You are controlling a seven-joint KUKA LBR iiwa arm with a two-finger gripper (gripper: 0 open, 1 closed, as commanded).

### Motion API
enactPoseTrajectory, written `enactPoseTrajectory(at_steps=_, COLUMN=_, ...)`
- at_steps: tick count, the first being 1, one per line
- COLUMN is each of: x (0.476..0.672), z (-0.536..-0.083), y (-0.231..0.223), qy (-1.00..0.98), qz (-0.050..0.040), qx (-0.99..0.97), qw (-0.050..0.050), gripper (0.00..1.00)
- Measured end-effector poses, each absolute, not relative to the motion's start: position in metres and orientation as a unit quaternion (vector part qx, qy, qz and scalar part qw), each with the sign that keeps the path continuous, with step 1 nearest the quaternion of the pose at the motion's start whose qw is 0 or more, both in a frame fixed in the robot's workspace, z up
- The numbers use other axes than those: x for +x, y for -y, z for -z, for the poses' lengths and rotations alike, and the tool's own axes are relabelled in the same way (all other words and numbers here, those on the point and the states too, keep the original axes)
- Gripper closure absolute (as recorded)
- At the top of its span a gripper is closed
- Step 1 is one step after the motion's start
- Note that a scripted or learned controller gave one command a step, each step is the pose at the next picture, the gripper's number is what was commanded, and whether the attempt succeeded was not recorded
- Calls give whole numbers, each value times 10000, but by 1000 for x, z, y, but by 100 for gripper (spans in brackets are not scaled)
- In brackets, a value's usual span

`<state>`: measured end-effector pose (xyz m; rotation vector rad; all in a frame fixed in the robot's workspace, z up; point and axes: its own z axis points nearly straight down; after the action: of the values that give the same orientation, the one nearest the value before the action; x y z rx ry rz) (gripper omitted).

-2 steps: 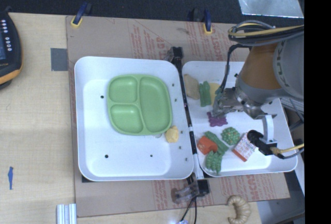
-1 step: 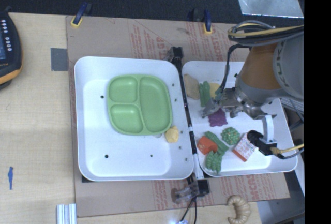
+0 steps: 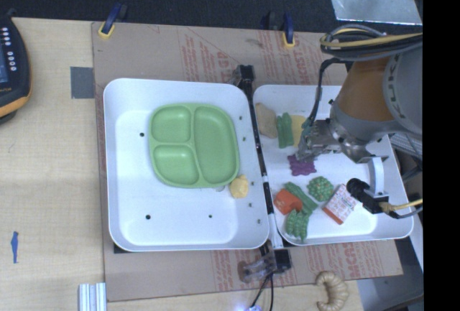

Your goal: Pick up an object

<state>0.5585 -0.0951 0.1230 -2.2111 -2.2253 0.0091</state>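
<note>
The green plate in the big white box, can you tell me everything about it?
The green plate is pale green and looks like smooth plastic, with rounded corners and three sections: two smaller ones on the left, one long one on the right. It lies flat, slightly turned, in the left bin. Nothing sits in it. A small yellow ball rests against its lower right corner.

Two white bins (image 3: 122, 223). One green divided plate (image 3: 194, 144), one yellow bit (image 3: 239, 187), one purple toy (image 3: 302, 165), roughly four green pieces (image 3: 285, 129), one orange piece (image 3: 286, 201).
</note>
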Motion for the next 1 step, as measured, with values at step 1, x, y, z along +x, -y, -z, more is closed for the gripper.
enactPoseTrajectory(at_steps=1, x=559, z=-123, y=95, qy=7095, qz=-30, qx=-7047, qw=22, gripper=0)
